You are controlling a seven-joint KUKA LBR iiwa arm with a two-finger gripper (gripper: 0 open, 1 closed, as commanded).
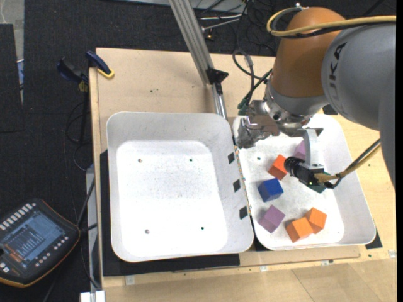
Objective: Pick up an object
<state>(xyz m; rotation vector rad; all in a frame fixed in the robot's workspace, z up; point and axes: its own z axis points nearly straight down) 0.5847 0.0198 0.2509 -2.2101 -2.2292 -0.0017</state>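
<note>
6 blocks are seen in the right bin. A red-orange block lies near the middle, with a blue cube just below it and a purple cube below that. An orange block and a second orange block are set touching near the front rim. A pale purple block is half hidden behind the robot's own hardware, so its shape cannot be made out.

The gripper is placed over the bin's far left corner, beside the rim shared with the left bin, apart from every block. It is crowded by the wrist and cables; whether it is open or closed, or has hold of anything, cannot be told.

A teach pendant is cut off at the lower left of the view.
</note>
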